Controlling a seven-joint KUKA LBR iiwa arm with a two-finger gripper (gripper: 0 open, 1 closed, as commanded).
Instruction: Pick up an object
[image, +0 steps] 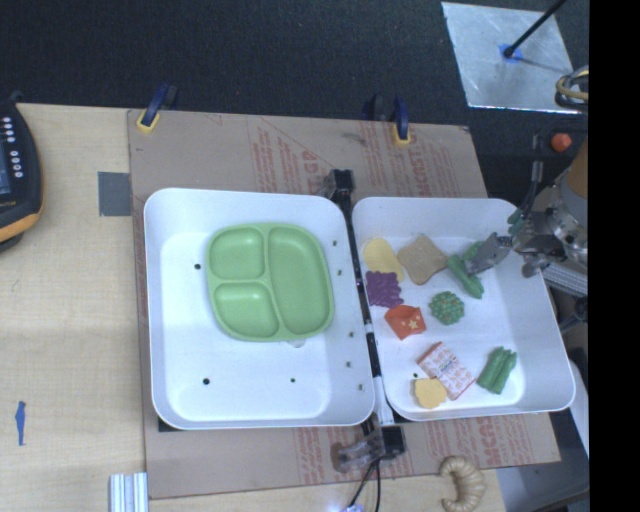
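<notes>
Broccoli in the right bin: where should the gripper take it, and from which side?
Grip the broccoli across its round middle, coming straight down. It sits apart from the red piece and the toast, so the fingers likely have room on either side.

We see two bins side by side on the bench: left bin (180, 390) w/ a divided plate (270, 280) in its middle, right bin (540, 330) w/ the small stuff. Along its left wall, a pepper (379, 254) behind the grapes (383, 289); toast (422, 258) right of the pepper. Strawberry (405, 320) and broccoli (447, 307) sit mid-bin, packet (445, 369) and a cheese piece (430, 393) up front, beans (497, 369) front right. Gripper (487, 254) is over the back right, by a pickle (465, 277).
</notes>
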